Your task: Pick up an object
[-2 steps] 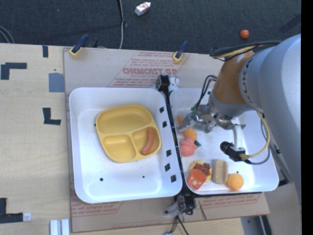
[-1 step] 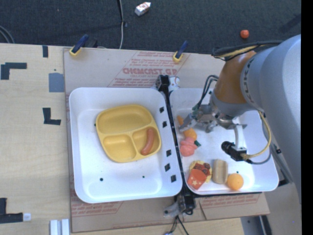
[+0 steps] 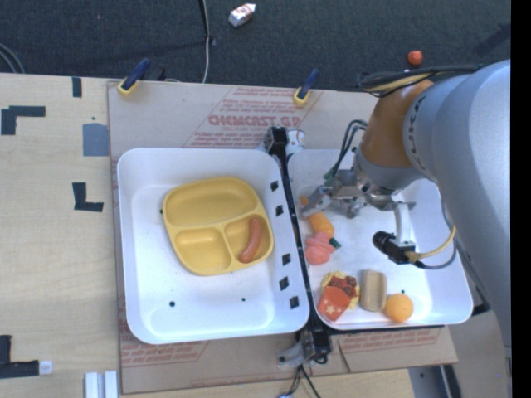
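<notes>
- The gripper hangs low over the upper left part of the right bin, close to the divider where the two bins meet.
- The view does not settle whether the gripper is spread or closed, and nothing can be seen held in it.
- A small orange piece lies on the bin floor just below the gripper in the view; whether the two touch cannot be told.
- A pink fruit lies just beside the orange piece, on the near side of it.
- Along the near edge of the right bin lie a red toy, a tan roll touching it, and an orange ball just beside the roll.
- The left bin holds a yellow divided plate.
- A sausage lies in the plate's right-hand compartment.
- Both bins sit on a sheet of cardboard, with two clamps on its far edge.
</notes>
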You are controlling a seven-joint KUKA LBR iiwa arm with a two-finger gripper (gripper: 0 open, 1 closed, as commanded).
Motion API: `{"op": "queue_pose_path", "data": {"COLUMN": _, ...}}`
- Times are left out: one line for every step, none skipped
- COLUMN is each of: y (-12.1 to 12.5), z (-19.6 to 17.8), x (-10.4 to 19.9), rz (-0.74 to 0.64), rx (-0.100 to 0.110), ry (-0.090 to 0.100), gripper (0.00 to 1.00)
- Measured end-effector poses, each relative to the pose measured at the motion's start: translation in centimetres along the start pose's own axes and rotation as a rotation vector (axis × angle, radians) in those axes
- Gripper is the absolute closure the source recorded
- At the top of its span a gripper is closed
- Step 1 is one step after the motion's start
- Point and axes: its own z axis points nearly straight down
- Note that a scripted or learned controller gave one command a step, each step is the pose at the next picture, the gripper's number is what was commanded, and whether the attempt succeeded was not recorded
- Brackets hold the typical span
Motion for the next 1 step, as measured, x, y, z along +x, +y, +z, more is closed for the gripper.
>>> {"op": "queue_pose_path", "data": {"y": -0.3, "z": -0.01, "x": -0.02, "rz": 0.0, "rx": -0.001, "ry": -0.001, "gripper": 0.0}}
